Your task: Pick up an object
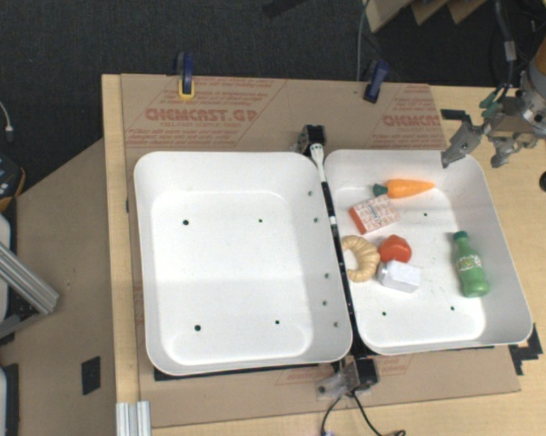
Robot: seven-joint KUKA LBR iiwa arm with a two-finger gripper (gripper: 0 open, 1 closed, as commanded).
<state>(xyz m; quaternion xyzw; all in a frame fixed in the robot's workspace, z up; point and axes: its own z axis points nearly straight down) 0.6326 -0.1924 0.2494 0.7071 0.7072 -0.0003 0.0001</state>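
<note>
Clearly you are at the approach step: nothing is picked yet, and every object lies loose in the right bin [495, 234]. The gripper [480, 150] hangs at the bin's two o'clock corner, just over the rim, with its two fingers spread wide and nothing between them.

Your candidates sit in the right bin. The toy carrot [407, 188] lies at about twelve o'clock in the bin, closest to the gripper. Just below it, toward seven o'clock, is the small red-and-white box [374, 214]. Further down, the croissant [362, 257] rests against the bin's nine o'clock wall, with the red tomato [395, 247] touching its right side and the white block [401, 276] just beneath the tomato. The green bottle [470, 264] lies alone at four o'clock, well apart from the cluster. The left bin [227, 180] holds no objects.

I judge the next move calls for you to shift toward nine o'clock over the carrot, or toward six o'clock over the bottle, then descend with the fingers straddling the object's narrow width. The bottle looks the safer choice, since nothing crowds it; the tomato cluster risks a pinch on two things at once.

The arm enters from three o'clock, wrist held high, gripper pointing down.
</note>
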